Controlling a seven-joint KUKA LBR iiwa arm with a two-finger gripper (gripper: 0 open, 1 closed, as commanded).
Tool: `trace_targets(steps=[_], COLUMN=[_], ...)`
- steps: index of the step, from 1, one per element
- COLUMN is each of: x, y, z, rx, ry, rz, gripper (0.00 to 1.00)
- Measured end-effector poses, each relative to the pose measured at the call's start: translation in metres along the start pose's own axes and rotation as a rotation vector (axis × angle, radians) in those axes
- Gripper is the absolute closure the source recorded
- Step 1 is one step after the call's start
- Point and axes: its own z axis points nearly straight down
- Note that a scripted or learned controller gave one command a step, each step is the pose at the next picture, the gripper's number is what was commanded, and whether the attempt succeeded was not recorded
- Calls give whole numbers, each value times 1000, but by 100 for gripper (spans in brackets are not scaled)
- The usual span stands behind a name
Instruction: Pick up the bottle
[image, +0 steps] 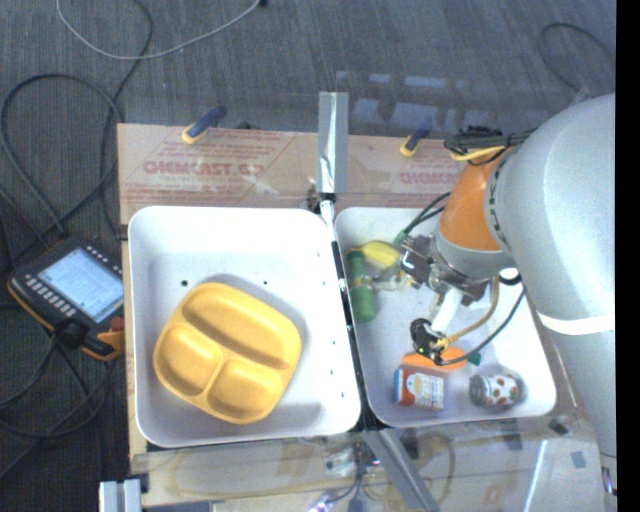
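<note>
A green bottle (359, 288) lies along the left wall of the right bin (540, 385), its darker end pointing to the back. My gripper (412, 264) hangs low over the back of that bin, just right of the bottle and beside a yellow fruit-like piece (378, 253). The wrist and its fittings hide the tip of the gripper, and nothing shows between it and the bottle.
In the right bin's front part lie an orange carrot-like piece (436, 360), a small red and white carton (418, 388) and a can (495, 390). A yellow divided plate (228, 350) fills much of the left bin (150, 240). A pendant (70, 290) lies on the floor at left.
</note>
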Motion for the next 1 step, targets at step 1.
trace_targets(steps=[1], x=[-24], y=[74], z=[-74], rx=[19], ry=[-6], rz=[-118], gripper=[0])
